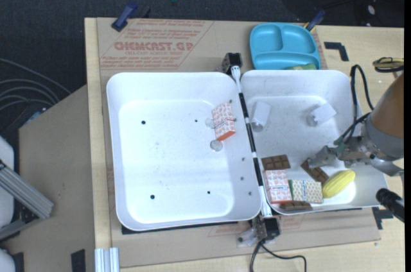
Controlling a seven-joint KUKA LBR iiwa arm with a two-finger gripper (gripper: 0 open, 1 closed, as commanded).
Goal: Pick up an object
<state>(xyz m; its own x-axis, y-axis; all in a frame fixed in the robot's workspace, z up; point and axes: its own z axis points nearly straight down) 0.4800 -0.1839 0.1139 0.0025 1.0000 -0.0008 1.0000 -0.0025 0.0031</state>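
At right bin's (282, 81) near-right corner: grey arm low, gripper (319, 160) just above brown bar (314, 171), beside yellow banana-shaped toy (338, 183); finger state can't tell. Left bin (128, 149) mostly open floor.

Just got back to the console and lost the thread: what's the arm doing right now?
The grey arm reaches in from the right, its end effector low in the right white bin, beside a small brown block and a yellow banana-shaped toy. Nothing visibly sits between its fingers yet. Small patterned cartons lie at that bin's near edge. The left white bin holds a red-and-white carton.
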